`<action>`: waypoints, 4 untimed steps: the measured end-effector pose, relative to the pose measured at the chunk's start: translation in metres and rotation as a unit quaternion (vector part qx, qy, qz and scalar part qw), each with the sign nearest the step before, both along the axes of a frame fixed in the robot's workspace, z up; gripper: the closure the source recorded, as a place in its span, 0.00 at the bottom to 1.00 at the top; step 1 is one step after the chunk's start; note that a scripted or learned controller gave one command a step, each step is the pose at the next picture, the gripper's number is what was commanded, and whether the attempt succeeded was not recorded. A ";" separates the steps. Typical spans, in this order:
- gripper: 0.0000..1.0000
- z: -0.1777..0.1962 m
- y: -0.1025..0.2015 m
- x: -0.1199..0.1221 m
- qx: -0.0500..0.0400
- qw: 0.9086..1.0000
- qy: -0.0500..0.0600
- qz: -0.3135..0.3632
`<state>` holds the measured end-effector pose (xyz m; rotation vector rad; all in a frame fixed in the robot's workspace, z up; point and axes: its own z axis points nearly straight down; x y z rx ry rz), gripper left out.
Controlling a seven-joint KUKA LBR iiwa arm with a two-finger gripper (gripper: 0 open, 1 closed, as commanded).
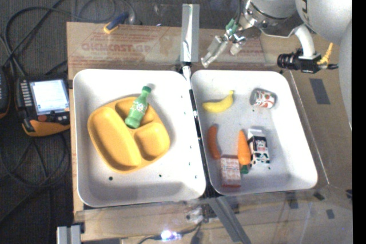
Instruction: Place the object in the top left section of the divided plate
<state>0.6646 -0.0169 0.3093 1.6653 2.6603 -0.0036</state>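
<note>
Green plastic bottle [138, 107] lies across the yellow divided plate's [117, 148] top section; claw [220, 50] hangs empty, part-open, beyond the bins' far edge — release looks done, retreat next.

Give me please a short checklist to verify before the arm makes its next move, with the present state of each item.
1. Green bottle is in the yellow divided plate: ok; it lies tilted across the upper section, its cap over the plate's rim.
2. Bottle rests fully inside one section: not ok, the cap sticks out past the rim.
3. Gripper is away from both bins: ok, it is above the bench beyond the bins' far edge.
4. Gripper holds nothing: cannot tell.
5. Other things stay in the right bin: ok; banana, can, sausage, carrot and two small cartons lie there.
</note>
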 end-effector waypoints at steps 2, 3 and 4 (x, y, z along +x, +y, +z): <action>0.00 0.009 0.000 0.000 -0.002 1.000 0.000 0.000; 0.00 -0.032 -0.031 -0.081 0.001 1.000 0.001 0.009; 0.00 -0.095 -0.081 -0.015 0.000 1.000 0.001 0.008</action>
